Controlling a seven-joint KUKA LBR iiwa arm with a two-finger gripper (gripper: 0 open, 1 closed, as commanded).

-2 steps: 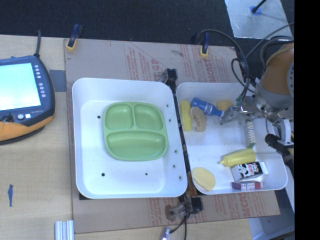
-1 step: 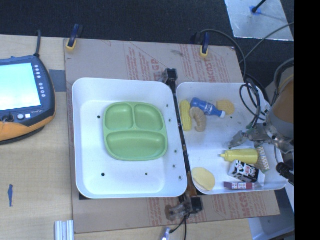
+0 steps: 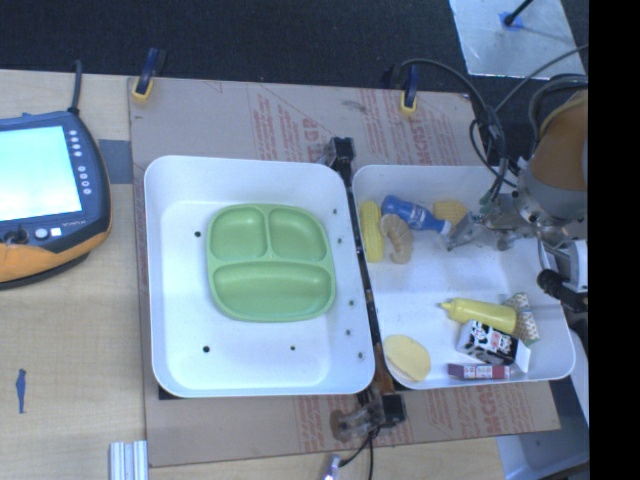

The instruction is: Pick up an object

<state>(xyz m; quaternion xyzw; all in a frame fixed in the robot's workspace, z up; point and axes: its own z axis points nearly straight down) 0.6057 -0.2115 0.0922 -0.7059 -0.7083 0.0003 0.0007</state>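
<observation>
Claw (image 3: pixel 470 230) hangs low over the right bin (image 3: pixel 415 298), its fingers lying close together with nothing visible between them; how wide the gap is I cannot tell at this size. It sits just right of the blue bottle (image 3: pixel 412 212), which looks like the nearest target.

Going near to far in that bin: a dark red bar (image 3: pixel 484 371) lies along the front wall, with a black-and-white box (image 3: pixel 489 341) touching it and a round yellow disc (image 3: pixel 408 357) to the left. Behind those rests a yellow bottle (image 3: pixel 481 312). Farther back lie a corn cob (image 3: pixel 371 230) and a tan biscuit (image 3: pixel 399 238), then the blue bottle, tilted, its cap toward the claw.

To grasp well, the claw should straddle the bottle's narrow body across its width, clear of the biscuit beside it. The bottle appears smooth and rounded, so it may roll or slip.

The left bin (image 3: pixel 175 268) holds a green tray (image 3: pixel 270 262).
</observation>
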